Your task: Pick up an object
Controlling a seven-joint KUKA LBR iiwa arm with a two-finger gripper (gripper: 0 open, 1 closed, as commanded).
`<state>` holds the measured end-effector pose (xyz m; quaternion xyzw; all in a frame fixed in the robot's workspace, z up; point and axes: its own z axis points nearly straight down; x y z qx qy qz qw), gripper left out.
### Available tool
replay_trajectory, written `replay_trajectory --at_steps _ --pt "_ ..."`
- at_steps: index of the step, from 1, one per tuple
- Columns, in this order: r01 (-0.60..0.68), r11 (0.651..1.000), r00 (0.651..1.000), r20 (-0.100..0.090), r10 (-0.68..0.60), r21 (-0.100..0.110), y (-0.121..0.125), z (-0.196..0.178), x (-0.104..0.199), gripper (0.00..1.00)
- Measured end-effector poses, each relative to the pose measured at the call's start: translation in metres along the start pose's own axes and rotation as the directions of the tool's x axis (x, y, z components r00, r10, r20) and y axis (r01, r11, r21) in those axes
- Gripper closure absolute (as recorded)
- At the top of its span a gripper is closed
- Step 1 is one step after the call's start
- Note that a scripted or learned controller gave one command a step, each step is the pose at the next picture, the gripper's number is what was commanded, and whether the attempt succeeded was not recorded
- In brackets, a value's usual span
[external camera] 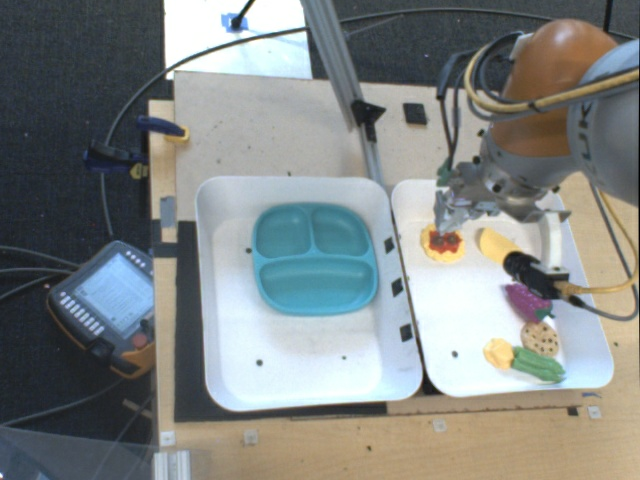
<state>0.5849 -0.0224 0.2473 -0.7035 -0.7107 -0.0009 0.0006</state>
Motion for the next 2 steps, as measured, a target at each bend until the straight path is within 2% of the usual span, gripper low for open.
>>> replay_trajectory --at_steps 1,2 --pt "-0.003 1.000 1.000 0.001 0.003 0.000 -0.007 0.014 0.051 1.00" --pt "-0.002 1.000 1.000 0.001 0.002 -0.001 -0.001 0.028 0.099 1.00"
